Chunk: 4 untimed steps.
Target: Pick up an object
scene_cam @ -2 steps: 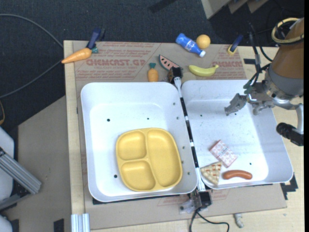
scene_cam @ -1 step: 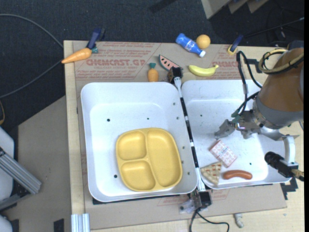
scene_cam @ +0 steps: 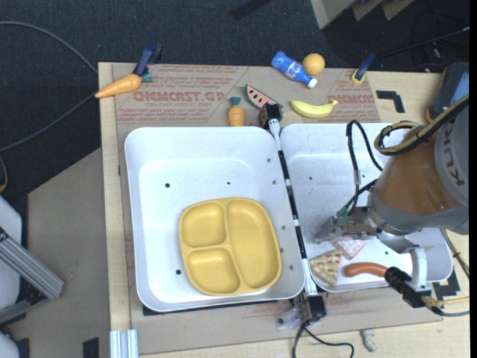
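Dark carpet around desk (scene_cam: 186,88). Gripper (scene_cam: 332,233) low in right bin (scene_cam: 320,155), fingers' state can't tell. Pizza slice (scene_cam: 326,265), sausage (scene_cam: 364,270) at bin's front edge. Yellow tray (scene_cam: 229,245) in left bin (scene_cam: 179,162).

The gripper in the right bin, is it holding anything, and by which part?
Cannot be told: the gripper sits low over a pinkish item, and no hold is visible.

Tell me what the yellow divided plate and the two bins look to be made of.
The yellow divided plate looks like moulded plastic with a matte to satin finish: one even colour, rounded ridges between its three compartments. The left bin and right bin look like thin formed white plastic, smooth and faintly glossy, with rounded corners and rolled rims. This is a judgement from looks alone.
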### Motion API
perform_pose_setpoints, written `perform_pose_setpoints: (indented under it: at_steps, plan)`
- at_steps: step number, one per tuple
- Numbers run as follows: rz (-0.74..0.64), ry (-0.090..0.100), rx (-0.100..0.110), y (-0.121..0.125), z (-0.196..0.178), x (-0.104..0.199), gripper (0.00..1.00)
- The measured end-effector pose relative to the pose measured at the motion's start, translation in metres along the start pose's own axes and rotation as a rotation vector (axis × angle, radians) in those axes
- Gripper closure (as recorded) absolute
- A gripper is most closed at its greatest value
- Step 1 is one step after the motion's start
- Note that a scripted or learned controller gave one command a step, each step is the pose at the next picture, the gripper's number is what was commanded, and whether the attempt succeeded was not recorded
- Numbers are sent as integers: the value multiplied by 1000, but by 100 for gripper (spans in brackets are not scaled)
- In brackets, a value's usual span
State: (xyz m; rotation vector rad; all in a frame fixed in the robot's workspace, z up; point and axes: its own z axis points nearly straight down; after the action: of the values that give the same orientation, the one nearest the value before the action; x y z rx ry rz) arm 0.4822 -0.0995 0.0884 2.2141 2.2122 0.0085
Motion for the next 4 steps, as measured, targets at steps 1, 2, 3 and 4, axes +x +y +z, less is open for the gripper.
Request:
perform_pose_setpoints:
  at_steps: [1, 2, 3, 4]
  plan:
    - [1, 2, 10, 44, -20, -87, 0]
    - [-1, 6, 14, 14, -12, -50, 0]
    - [0, 5, 13, 1, -11, -55, 0]
    - [2, -7, -5, 1, -1, -11, 0]
